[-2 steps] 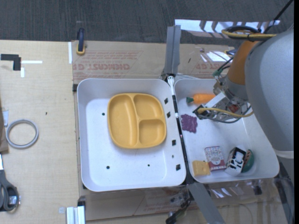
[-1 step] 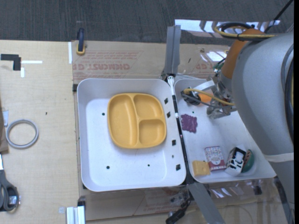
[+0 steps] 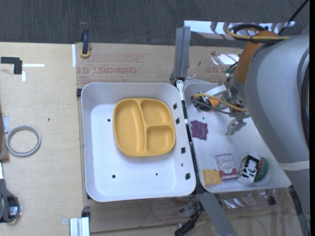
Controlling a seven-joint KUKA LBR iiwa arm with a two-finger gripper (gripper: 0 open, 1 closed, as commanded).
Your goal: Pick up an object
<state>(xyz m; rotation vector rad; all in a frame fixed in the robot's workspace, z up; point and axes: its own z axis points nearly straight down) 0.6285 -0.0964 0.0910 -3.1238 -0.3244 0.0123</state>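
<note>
My gripper [image 3: 232, 123] hangs over the upper part of the right bin [image 3: 275, 178], under the grey arm and its orange band [image 3: 244, 63]. A purple crumpled object [image 3: 199, 129] lies just left of the gripper, apart from it. Nearer the bin's front edge lie a small red and white box [image 3: 225, 164], a yellow block [image 3: 211, 177] and a black, white and green object [image 3: 252, 168]. I see nothing held in the gripper.
A yellow divided plate [image 3: 144, 127] lies in the left bin [image 3: 98, 171]. On the bench at the left are a grey ring [image 3: 22, 140] and scissors [image 3: 9, 206]. A grey divider post [image 3: 181, 53] stands between the bins at the back.
</note>
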